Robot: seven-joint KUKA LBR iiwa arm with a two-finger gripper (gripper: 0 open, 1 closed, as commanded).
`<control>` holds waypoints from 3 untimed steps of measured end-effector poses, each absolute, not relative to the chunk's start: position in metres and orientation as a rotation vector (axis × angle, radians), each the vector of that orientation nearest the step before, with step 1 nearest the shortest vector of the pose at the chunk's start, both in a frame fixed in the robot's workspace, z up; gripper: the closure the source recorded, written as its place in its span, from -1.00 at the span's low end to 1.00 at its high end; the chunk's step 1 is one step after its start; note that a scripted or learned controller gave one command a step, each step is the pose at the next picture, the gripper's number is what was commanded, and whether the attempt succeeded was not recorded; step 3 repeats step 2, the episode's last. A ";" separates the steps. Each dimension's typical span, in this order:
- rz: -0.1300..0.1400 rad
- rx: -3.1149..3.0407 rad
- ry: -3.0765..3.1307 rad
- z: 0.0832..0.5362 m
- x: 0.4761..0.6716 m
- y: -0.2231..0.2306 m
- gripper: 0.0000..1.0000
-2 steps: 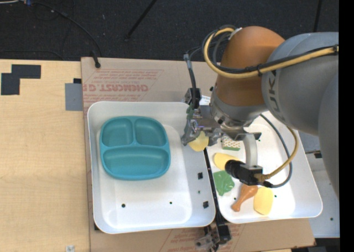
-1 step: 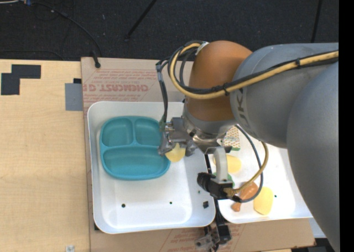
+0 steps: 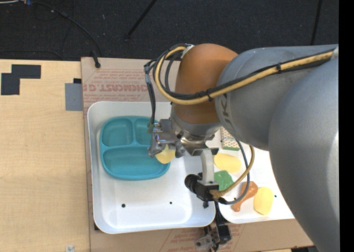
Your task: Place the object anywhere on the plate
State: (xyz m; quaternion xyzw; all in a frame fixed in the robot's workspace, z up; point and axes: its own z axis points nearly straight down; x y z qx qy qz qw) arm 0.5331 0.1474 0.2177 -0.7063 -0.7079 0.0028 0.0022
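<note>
- Thick grey arm (image 3: 287,107) with a rounded orange band (image 3: 199,74).
- Yellow and black cables (image 3: 166,74) loop beside the band.
- Silver metal wrist (image 3: 191,135) beneath.

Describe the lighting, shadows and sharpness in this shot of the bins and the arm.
Camera view: even, soft light; the white bin is bright but not blown out. The arm throws only a faint shadow near the blue plate. The plate's edges are crisp; the hand and the yellow object beside it look slightly soft. The background above is dark.
</note>
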 end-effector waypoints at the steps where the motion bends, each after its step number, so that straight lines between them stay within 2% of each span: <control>1: 0.008 -2.217 -2.220 0.218 0.526 0.154 1.00; 2: 0.009 -2.218 -2.220 0.218 0.526 0.154 -1.00; 3: 0.009 -2.218 -2.220 0.218 0.526 0.154 -1.00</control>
